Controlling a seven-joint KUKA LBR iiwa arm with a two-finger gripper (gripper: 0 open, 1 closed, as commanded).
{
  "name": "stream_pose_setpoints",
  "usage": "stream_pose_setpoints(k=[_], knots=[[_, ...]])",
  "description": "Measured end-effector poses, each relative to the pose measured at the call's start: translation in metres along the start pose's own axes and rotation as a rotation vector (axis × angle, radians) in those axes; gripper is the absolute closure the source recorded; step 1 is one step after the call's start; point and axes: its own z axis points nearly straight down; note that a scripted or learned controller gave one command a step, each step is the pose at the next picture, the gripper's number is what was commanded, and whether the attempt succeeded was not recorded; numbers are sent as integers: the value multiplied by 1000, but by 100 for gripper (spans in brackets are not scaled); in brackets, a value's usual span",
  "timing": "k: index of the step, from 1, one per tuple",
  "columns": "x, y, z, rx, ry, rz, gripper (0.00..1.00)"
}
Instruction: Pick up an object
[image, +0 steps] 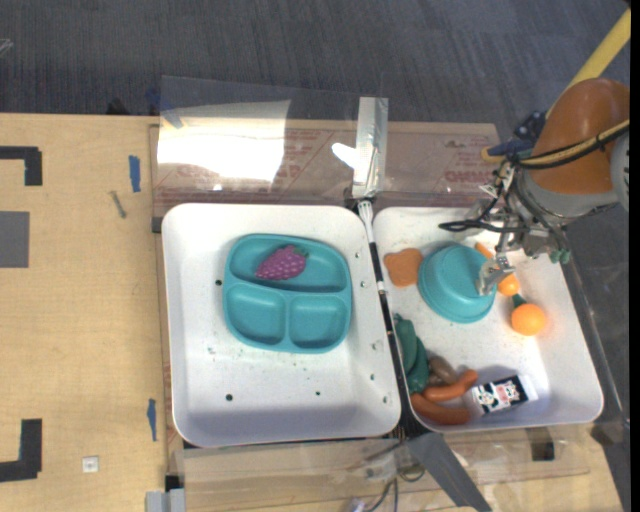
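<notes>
**A:** What do you see around the bench?

**B:** You have a light wooden bench (70, 330) with black marks and small blue tape bits on it. Behind it the floor is dark grey. Two white bins sit side by side. A clear shiny sheet (260, 150) stands behind them.

**A:** What is in the left bin (200, 400)?

**B:** A teal tray (290, 320) with three parts. A purple bunch of grapes (282, 263) lies in its big top part.

**A:** And the right bin (570, 390)?

**B:** You can see a teal bowl (452, 285) near the back. It looks tipped, with its open side facing the far right. An orange flat piece (404, 266) is touching its left side. An orange ball (528, 319) sits just to the right of the bowl. Near the front lie a green thing (410, 350), a red hot dog (445, 398) and a small black and white box (498, 394). The hot dog's long side runs left to right, a bit tilted. The box is just beside its right end.

**A:** Where is the gripper (497, 262)?

**B:** Your arm (585, 140) comes in from the right. The gripper is down at the bowl's right rim, close to touching it. I cannot tell if it is open or closed, or if it holds anything.
</notes>
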Motion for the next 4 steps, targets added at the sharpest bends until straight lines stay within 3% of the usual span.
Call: stream_pose_setpoints(k=[1, 2, 3, 4], knots=[[0, -51, 4, -2, 1, -13, 0], [1, -47, 3, 6, 0, -3, 0], [-15, -57, 7, -12, 32, -12, 0], [-18, -59, 8, -15, 43, 0, 0]])
